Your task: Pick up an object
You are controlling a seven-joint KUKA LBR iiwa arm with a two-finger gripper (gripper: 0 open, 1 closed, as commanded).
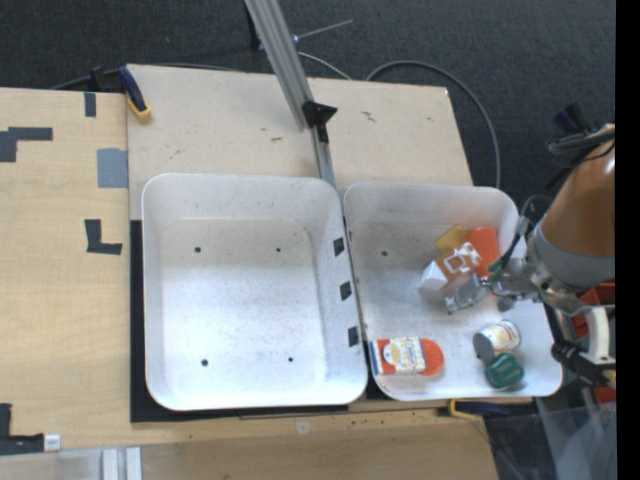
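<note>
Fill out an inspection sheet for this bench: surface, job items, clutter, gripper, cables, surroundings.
Surface: wooden bench bearing a left bin and a right bin, side by side.
Job's things: all in the right bin: an orange and white carton, a white and orange packet at the near wall, a small can, a green object.
Clutter: blue and yellow clamp at the bench's far left corner.
Gripper: gripper low in the right bin beside the carton; finger state unclear.
Cables: black cable looping past the bench's far right corner.
Surroundings: dark carpet; slanted metal rail.
</note>
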